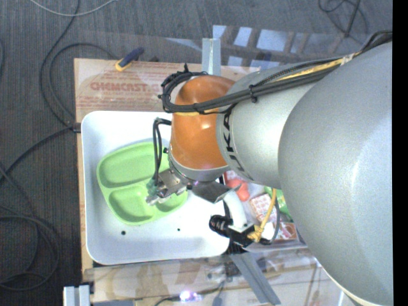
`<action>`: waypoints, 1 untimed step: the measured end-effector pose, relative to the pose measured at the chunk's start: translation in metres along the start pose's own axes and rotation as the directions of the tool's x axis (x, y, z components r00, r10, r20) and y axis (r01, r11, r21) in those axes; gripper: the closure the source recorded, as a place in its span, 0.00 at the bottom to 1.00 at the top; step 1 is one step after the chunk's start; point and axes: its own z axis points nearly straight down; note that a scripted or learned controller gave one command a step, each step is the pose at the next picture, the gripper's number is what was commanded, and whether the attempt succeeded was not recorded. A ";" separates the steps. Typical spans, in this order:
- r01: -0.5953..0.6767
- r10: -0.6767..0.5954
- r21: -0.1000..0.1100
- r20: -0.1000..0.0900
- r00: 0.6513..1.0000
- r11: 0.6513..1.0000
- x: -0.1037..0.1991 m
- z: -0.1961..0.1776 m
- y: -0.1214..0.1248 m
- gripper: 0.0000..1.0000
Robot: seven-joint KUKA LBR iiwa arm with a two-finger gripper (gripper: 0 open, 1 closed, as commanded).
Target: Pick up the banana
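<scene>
Camera view: the arm's end effector (pixel 159 191) hovers over a green divided tray (pixel 127 171) in the left white bin (pixel 102 234); its grip state cannot be told. The banana's whereabouts are unclear, so a grasp here risks catching the tray.

The arm (pixel 299 139) hides most of the right bin (pixel 280 231).

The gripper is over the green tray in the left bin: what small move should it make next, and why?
Probably lift a little and pull back toward the right bin. The gripper sits over the green divided tray, and I cannot make out a banana there. The arm covers most of the right bin, where packaged items lie, so a retreat would uncover what is underneath.
</scene>
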 end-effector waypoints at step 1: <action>-0.152 0.152 0.001 -0.001 0.988 0.988 -0.050 0.016 -0.023 1.00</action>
